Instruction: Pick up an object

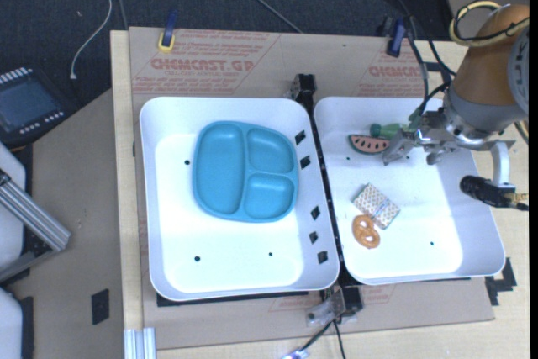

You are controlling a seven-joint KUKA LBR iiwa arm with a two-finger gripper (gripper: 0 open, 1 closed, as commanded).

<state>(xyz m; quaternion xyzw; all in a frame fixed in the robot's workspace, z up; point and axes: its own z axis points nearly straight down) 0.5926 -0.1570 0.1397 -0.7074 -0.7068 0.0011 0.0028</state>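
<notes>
In the right bin (437, 252) lie a watermelon-slice toy (367, 144), a small green object (387, 130) just behind it, a silver checkered packet (376, 204) and a brown pretzel (366, 231). My gripper (416, 144) hangs low over the back of the right bin, just right of the watermelon slice and the green object. Its body hides part of the green object. Nothing is visibly held.
The left bin (168, 206) holds a blue divided plate (244, 171). A black divider with clips (313, 181) runs between the bins. The grey and orange arm (492, 76) reaches in over the right bin's back right corner. Cables lie beyond the bench.
</notes>
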